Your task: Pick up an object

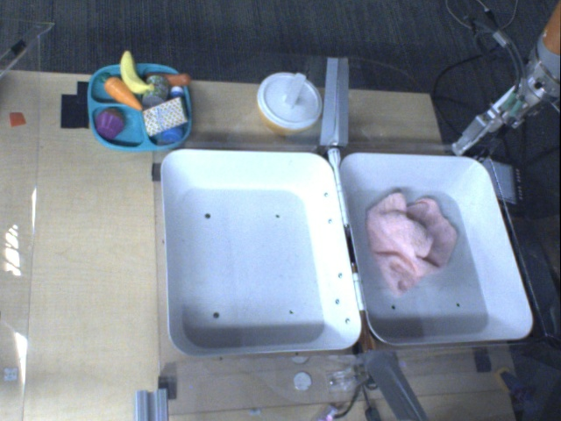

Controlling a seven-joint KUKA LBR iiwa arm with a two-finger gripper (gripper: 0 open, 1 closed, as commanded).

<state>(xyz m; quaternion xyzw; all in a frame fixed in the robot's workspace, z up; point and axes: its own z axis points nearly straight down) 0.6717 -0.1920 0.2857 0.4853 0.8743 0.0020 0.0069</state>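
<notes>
one hand (466, 139) above right bin's (500, 235) corner

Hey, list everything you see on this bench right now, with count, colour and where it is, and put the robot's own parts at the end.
bins: two, white, side by side on the bench, left and right
cloth: one, pink, crumpled, in the right bin
toy tray: one, blue, divided, on the bench beyond the left bin's far left corner
toy food: several pieces in the toy tray, among them a yellow banana and an orange carrot
lidded cup: one, white lid over a yellow body, on the bench beyond the bins
cables: a few, dark, on the floor at far right
gripper: one, pale, beyond the right bin's far right corner, above its edge
arm: one, grey, at the upper right
</notes>
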